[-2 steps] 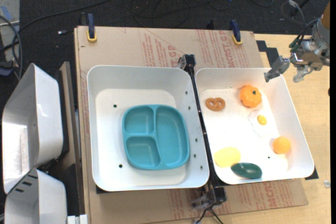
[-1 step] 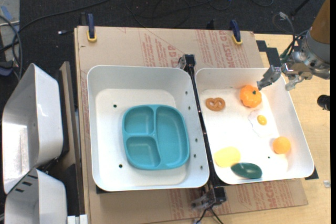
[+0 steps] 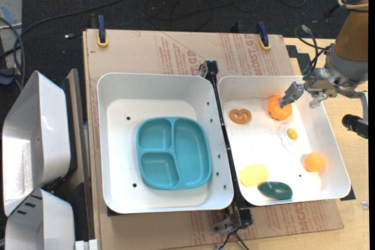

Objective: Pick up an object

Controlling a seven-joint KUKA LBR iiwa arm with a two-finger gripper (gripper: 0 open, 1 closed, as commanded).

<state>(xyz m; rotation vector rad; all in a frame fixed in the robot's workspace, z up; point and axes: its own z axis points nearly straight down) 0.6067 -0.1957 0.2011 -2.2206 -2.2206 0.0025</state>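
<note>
Green oval (image 3: 275,189), round orange ball (image 3: 279,108) (glossy)

Two bins sit side by side on the worktop (image 3: 152,50). The left bin (image 3: 111,126) holds a tray (image 3: 173,153) (three compartments); the right bin (image 3: 334,143) holds a pretzel (image 3: 239,116) and scattered toy foods.
</note>
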